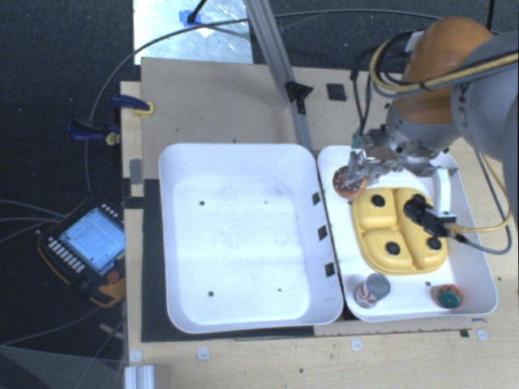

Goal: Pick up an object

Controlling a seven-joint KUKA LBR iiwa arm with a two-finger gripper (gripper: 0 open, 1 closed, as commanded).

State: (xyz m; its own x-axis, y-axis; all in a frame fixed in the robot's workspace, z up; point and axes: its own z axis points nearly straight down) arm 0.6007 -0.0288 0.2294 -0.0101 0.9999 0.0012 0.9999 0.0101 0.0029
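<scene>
Teach pendant (85, 245) sits off the bench at far left, clear of the work area.

Left bin (243, 241): bare white floor, nothing to pick, so all the candidates are in the right bin (344, 241).

Far-left corner of the right bin: small brown round piece (348, 186), close to the bin wall. Gripper (358, 171) sits right over it, touching or just above, I can't say which. It looks like the chosen target. The arm reaches in from the right across the bin, and the wrist is tilted, probably to get down beside the wall.

Grip state: can't tell from this angle whether it's open, closed or on the piece. The tool body hides the contact point, so I'm not calling it a hold.

Near edge, a bit right: small grey-and-red item (372, 288), lying alone and well apart from the gripper.

Centre of the bin: big yellow four-lobed moulding (397, 229). It lies flat and takes up most of the floor, just beside the brown piece. It looks too wide for a pinch, which may be why the small piece was picked.

Near-right corner: green ball with an orange patch (448, 296), up against the wall.

Risk: the wall and the yellow part crowd the target, so the closing room is tight.
</scene>
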